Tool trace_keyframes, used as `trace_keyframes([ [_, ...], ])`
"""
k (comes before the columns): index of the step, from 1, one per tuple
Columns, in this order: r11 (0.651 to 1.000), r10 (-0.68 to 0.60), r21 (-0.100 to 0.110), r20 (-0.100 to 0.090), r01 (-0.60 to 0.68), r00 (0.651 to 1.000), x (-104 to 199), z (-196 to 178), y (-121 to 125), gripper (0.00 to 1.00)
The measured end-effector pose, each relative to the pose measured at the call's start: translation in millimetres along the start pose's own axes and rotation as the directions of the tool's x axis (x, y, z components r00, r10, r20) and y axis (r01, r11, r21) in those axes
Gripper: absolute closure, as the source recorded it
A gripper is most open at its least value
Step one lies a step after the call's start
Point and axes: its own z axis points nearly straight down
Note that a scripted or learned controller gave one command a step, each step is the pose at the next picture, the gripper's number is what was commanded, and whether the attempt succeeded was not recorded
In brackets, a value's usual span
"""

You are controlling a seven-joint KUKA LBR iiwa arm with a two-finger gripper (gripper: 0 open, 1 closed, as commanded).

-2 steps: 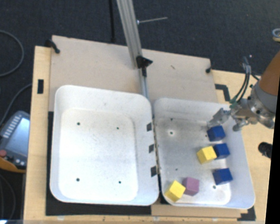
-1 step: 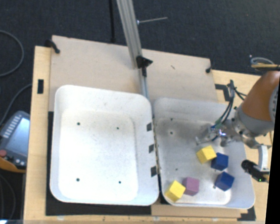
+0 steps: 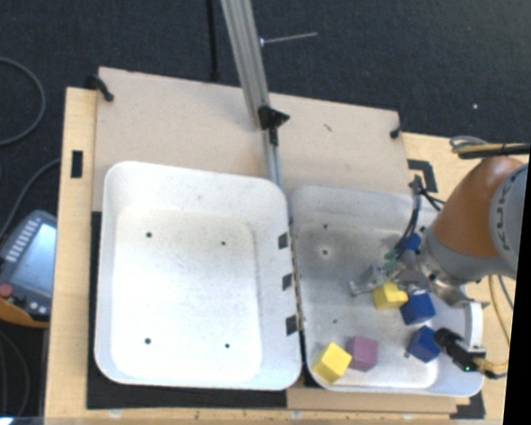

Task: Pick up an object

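My gripper (image 3: pixel 378 281) is low inside the right bin (image 3: pixel 339 226), at its middle right, below the arm's orange band (image 3: pixel 476 212). A small yellow block (image 3: pixel 390 296) lies right at the gripper's tip, touching it or nearly so. I cannot make out whether the block is held. A blue block (image 3: pixel 418 309) sits just right of the yellow one. Nearer the front are another blue block (image 3: pixel 423 344), a purple block (image 3: pixel 361 352) and a second yellow block (image 3: pixel 333 361).
The left bin (image 3: pixel 193 275) lies beside the right one, with a raised divider between them. A slanted metal pole (image 3: pixel 249 54) rises from the back of the bench. Cables and a handheld pendant (image 3: pixel 24 262) sit off the bench's left side.
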Motion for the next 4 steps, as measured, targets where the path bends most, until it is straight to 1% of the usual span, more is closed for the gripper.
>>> trace_keyframes([
  [1, 1.000, 0.007, -0.003, -0.001, -0.007, 1.000, -1.8, -10.8, 1.3, 1.00],
  [2, 1.000, -0.008, 0.000, -0.005, 0.008, 1.000, 64.5, -26.3, 27.3, 1.00],
  [3, 1.000, -0.010, -0.005, -0.006, 0.010, 1.000, 137.0, -104.4, 13.9, 1.00],
  [4, 1.000, -0.006, 0.001, -0.003, 0.006, 1.000, 131.1, -110.3, 13.4, 1.00],
])
